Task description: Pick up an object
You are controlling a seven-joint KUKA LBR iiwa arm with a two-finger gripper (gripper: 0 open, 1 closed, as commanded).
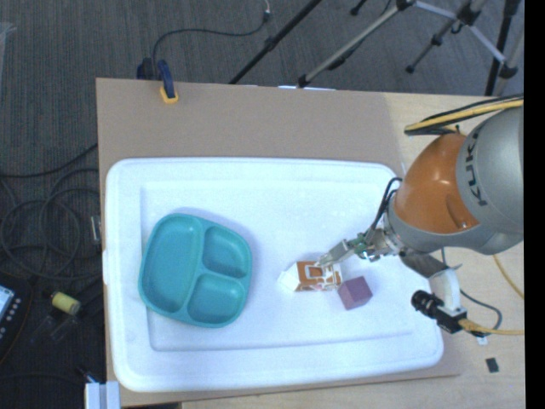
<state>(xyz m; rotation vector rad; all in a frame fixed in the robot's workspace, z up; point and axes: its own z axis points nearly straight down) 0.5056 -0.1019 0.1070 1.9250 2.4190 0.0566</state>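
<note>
closing in on the small orange packet

reaching in low from the right, with the two-finger metal gripper (328,267) down at the floor of the shallow white foam bin (255,181), its tip right over the small orange-and-white printed packet (313,276). hard to tell whether the fingers stand apart, together, or pinched on the packet: too small and too cluttered at the tip, so cannot tell. touching or nearly touching the packet's upper right edge, by the look of it, though contact cannot be confirmed. no sign of the packet being lifted; seems to lie flat on the bin floor.

judged as the approach-and-grasp step, not yet the lift. calls next for a firm close across the packet, then a straight rise clear of the floor. worth minding the small purple block (355,292) just beside the packet on its right, near enough to be nudged or caught along with it.

further out: the teal plastic divided plate (196,268), three compartments, well apart on the bin's left half. behind the gripper, the grey arm with its orange band (434,190) over the bin's right rim. under everything, a brown board (255,118) on the bench, with a blue-and-yellow clamp (166,83) at its far edge.

writing: part of large dark letters on the grey arm shell (485,177), cut off and not fully readable. print on the packet too small to read.
</note>
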